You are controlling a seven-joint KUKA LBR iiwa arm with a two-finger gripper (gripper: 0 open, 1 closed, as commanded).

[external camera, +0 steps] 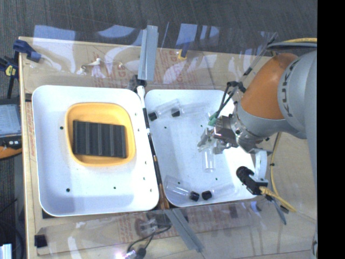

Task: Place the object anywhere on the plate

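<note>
A dark grey ribbed rectangular object [100, 139] lies flat on the yellow plate [99, 112], which sits in the left white bin [54, 188]. The object covers most of the plate's middle. My gripper [209, 142] hangs over the right white bin [178, 161], right of its centre and well apart from the plate and the object. Nothing is visibly held at the gripper. The grey arm with its orange band [267, 90] reaches in from the right.
Small black knobs [200, 196] sit at the right bin's front edge and others [152, 116] near its back left corner. A grey metal bar [146, 53] stands behind the seam between the bins. Cables [269, 190] trail along the arm's right side.
</note>
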